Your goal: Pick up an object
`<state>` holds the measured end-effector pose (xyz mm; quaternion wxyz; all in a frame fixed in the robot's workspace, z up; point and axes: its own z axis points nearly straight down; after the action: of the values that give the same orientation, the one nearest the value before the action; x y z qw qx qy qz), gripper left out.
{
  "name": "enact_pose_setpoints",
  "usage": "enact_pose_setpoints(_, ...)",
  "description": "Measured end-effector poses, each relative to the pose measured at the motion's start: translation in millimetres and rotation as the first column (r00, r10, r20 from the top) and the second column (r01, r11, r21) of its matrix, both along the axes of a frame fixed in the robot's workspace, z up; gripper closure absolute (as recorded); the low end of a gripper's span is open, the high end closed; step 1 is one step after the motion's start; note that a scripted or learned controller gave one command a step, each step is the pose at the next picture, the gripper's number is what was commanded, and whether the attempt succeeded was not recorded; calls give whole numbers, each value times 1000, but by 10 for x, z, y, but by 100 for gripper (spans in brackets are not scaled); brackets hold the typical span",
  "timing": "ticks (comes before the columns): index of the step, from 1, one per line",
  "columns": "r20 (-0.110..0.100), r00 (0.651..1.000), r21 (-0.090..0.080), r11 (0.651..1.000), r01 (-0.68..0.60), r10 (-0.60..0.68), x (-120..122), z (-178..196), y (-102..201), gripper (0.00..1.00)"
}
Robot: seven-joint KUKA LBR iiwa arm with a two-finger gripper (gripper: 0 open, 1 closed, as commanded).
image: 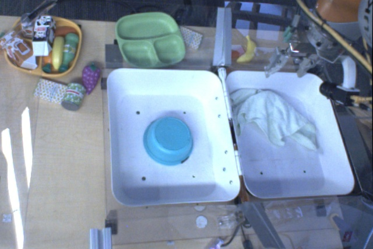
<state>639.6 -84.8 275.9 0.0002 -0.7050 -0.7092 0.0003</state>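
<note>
- Bright, even overhead light; both white bins [175,195] look slightly bluish.
- White glare streaks at the lower left of the frame.
- Soft shadows; upper right blurred.

You've got the bowl [169,140] sitting in the left bin [125,183], the cloth [271,116] in the right bin [303,181]. Behind the left bin rests the divided tray [150,39]; the gripper [289,60] hangs over the right bin's back edge.

Claw [289,66] open — fingers down, empty

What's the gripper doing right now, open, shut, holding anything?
Gripper: open, nothing between its fingers, above the far edge of the right bin, near the white cloth.
</note>
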Motion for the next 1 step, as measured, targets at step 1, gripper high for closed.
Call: enact_pose_setpoints(1, -1, 996, 0, 996, -91, 91, 270, -869, 602, 0)
